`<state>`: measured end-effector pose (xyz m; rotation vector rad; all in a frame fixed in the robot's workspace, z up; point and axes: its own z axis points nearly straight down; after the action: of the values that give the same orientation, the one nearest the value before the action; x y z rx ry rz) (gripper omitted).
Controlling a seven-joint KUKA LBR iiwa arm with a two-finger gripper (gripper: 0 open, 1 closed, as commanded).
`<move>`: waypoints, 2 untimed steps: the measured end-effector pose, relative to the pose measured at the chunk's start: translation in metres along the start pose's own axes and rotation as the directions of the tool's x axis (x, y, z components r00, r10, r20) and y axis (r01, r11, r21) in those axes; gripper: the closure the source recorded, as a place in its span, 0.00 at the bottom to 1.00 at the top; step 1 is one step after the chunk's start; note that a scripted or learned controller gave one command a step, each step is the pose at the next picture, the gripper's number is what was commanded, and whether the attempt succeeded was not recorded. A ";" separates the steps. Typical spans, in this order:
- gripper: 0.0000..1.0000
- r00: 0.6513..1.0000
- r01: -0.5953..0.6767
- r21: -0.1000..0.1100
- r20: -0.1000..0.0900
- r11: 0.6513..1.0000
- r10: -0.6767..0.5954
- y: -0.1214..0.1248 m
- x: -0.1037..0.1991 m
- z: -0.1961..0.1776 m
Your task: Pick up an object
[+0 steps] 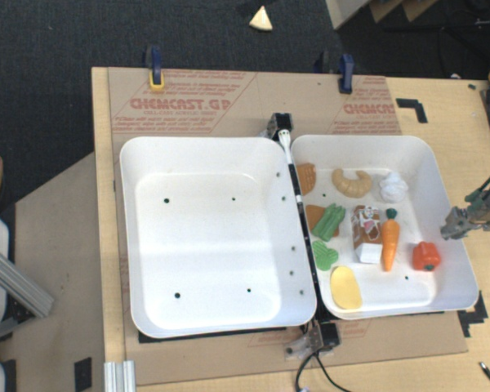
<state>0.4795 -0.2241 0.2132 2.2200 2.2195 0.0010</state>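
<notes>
tool (457, 223) at right bin (441, 296) edge (near red pepper (425, 256)), nothing visibly held

Gripper (457, 223) visible at far right of view, over right rim of right bin (453, 243), about mid-height of that rim. Grey metal, small in view, pointing left toward bin interior. Thin arm parts trailing right and up toward view's edge. Finger detail too small and blurred to read.
</notes>
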 end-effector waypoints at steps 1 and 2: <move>1.00 1.000 0.000 0.006 -0.003 1.000 0.000 -0.001 0.001 0.027; 1.00 1.000 0.001 -0.002 0.001 1.000 -0.001 0.000 0.000 0.006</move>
<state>0.4797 -0.2242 0.2077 2.2179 2.2188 0.0015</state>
